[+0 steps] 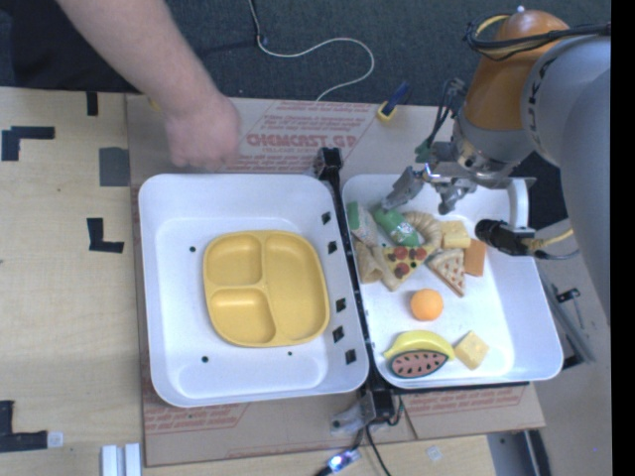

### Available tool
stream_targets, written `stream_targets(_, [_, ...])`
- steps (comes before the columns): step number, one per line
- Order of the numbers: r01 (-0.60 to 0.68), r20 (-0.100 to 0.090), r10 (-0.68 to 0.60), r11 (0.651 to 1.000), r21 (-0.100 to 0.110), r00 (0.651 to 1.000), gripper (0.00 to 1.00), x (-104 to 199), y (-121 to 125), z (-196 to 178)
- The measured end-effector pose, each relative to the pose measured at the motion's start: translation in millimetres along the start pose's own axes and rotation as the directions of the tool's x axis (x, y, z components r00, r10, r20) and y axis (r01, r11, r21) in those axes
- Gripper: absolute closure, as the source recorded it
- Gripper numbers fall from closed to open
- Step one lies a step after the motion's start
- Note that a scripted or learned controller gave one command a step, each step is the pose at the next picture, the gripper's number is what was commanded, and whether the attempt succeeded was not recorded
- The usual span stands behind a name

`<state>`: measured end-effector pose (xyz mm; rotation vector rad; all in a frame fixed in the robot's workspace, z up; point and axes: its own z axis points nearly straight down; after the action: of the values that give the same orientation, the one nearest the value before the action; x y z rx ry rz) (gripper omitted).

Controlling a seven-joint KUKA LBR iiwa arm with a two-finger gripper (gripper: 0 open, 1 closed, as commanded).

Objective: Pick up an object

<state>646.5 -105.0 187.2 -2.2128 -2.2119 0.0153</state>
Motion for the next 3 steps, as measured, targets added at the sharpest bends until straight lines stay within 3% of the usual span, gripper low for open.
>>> stream_targets(1, [0.002,0.002,-0.002,1.000,-0.014,1.000,0.00,0,3,-9])
stream_targets(2, [0.002,0.003,-0.002,1.000,-0.010,1.000,0.00,9,-2,43])
stream_targets(3, [-0.002,0.014,0.003,1.000,-0.026,1.000,0.00,3,1,90])
